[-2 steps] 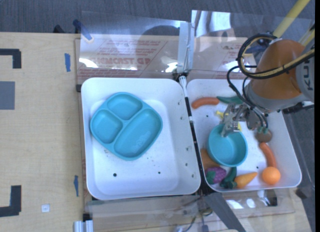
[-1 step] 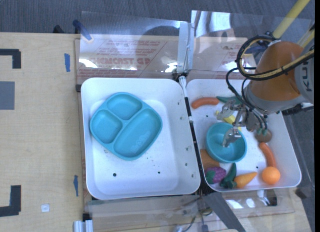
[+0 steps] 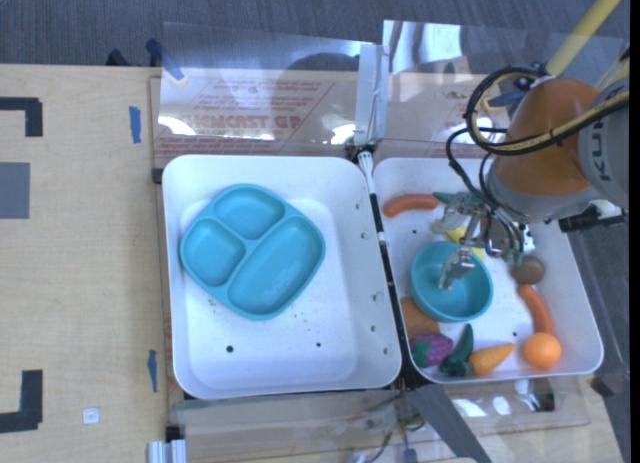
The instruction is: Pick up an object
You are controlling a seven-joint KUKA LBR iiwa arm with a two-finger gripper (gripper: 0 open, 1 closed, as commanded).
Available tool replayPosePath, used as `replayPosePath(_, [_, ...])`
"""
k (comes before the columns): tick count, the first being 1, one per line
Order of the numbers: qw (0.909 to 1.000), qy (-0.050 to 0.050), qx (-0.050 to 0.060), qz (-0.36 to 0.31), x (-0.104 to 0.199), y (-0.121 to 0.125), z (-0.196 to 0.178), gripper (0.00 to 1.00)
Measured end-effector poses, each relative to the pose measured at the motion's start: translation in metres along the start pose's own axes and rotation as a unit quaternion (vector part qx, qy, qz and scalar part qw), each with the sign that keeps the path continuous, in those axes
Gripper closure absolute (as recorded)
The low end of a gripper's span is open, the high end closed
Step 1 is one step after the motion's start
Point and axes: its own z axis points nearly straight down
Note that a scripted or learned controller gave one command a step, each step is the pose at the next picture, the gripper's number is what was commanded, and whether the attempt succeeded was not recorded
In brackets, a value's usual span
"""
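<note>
— Where was the gripper (image 3: 459, 269) seen?

— It was seen lowered over the blue bowl (image 3: 452, 287) in the right bin (image 3: 580, 281), with the grey arm (image 3: 545, 151) and its orange band reaching in from the right. Whether the fingers were spread or pressed together could not be told, since they were blurred against the bowl, and nothing could be made out between them.

— And what was laid around the bowl?

— An orange sausage-like piece (image 3: 411, 205) was seen near the bin's far edge, just beyond the bowl. A brown round item (image 3: 529, 270) was placed to the bowl's right, with a small carrot-like piece (image 3: 536, 305) below it and an orange (image 3: 542, 350) nearer the front corner. Along the front wall, a purple item (image 3: 432, 350), a dark green one (image 3: 461, 353) and an orange carrot (image 3: 491, 357) were grouped close together.

— And the left bin (image 3: 200, 351)?

— A blue divided plate (image 3: 252, 250) was seen lying flat in it, well apart from the gripper. Both bins were set side by side on the wooden surface (image 3: 75, 251).
</note>
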Motion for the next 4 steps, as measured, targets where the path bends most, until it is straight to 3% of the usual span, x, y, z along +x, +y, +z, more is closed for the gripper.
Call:
replayPosePath(1, [0.9989,-0.003,0.0,0.047,-0.007,0.02,0.0,0.0])
replayPosePath(3, [0.9968,0.0,-0.001,0.08,-0.027,0.025,0.003,0.0])
replayPosePath(4, [0.9999,-0.003,-0.001,-0.015,0.05,0.005,-0.001,0.0])
